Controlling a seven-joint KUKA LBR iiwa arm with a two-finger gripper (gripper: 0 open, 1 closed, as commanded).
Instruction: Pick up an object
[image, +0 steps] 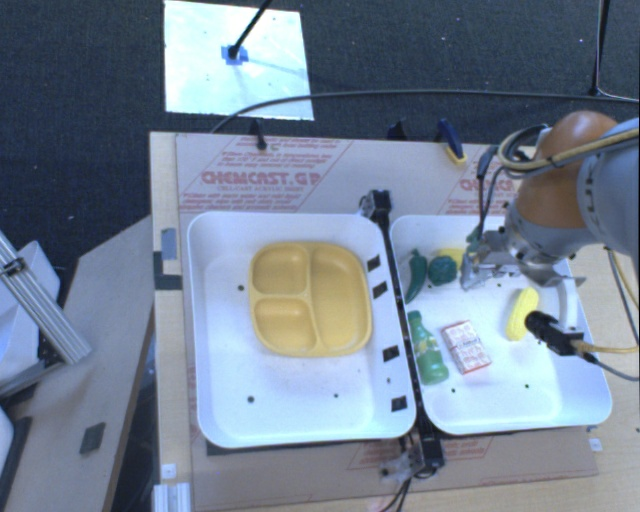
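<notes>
The right bin (530, 400) holds several small items. A curved green pepper (415, 276) lies by its left wall, next to a dark green round piece (441, 269) and a small yellow piece (451, 257). A green bottle (429, 349) lies lower down, with a red-and-white box (466, 347) beside it and a yellow oblong item (520, 312) to the right. My gripper (481, 272) hangs low over the upper part of this bin, just right of the dark green and yellow pieces. I see nothing held in it.
The left bin (225, 400) holds a yellow divided plate (308, 298). A black clip strip (392, 300) runs along the seam between the bins. A black plug with a yellow cable (556, 337) trails from the arm over the right bin.
</notes>
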